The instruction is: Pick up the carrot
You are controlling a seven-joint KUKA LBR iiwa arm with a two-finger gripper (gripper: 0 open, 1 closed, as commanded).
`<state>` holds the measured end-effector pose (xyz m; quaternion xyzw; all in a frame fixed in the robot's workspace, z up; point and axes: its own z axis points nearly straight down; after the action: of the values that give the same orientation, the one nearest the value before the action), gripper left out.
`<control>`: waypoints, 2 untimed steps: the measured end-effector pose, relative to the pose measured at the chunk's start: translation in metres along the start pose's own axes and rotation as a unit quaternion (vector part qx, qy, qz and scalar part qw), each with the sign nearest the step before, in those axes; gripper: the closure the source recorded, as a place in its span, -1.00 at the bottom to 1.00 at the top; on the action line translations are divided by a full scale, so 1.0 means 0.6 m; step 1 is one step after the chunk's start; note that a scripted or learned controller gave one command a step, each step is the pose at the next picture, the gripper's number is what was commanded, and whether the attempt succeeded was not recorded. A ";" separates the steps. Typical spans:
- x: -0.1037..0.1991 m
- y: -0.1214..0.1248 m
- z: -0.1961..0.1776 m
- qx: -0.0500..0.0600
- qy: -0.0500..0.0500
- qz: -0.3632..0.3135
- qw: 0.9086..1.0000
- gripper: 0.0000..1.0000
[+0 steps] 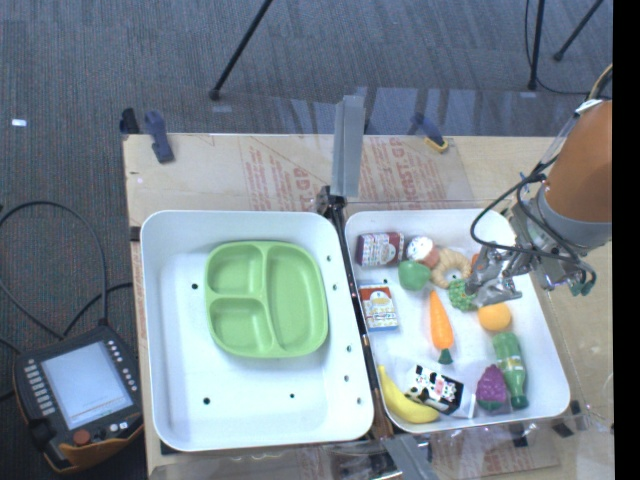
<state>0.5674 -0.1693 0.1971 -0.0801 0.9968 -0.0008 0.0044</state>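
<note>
The orange carrot (440,323) with its green stem end pointing toward the front lies in the middle of the right bin (400,353), flat on the floor and touching nothing else. My gripper (492,280) hangs low over the bin, up and to the right of the carrot, right above a broccoli piece (462,295) and an orange (494,317). There is a gap of about a hand's width between gripper and carrot. Nothing shows held in the gripper.
Around the carrot lie a small box (378,306), a green pepper (413,274), a dark can (378,249), a banana (405,403), a cow-print carton (437,386), purple grapes (490,386) and a green bottle (510,366). The left bin (180,368) holds a green divided plate (267,298).
</note>
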 end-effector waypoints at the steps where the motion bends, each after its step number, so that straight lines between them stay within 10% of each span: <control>1: 0.072 0.156 0.185 -0.003 0.006 0.007 1.000 1.00; 2: 0.096 0.211 0.011 -0.001 0.001 0.065 0.998 1.00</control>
<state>0.4902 -0.0537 0.1898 -0.0154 0.9999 0.0003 0.0034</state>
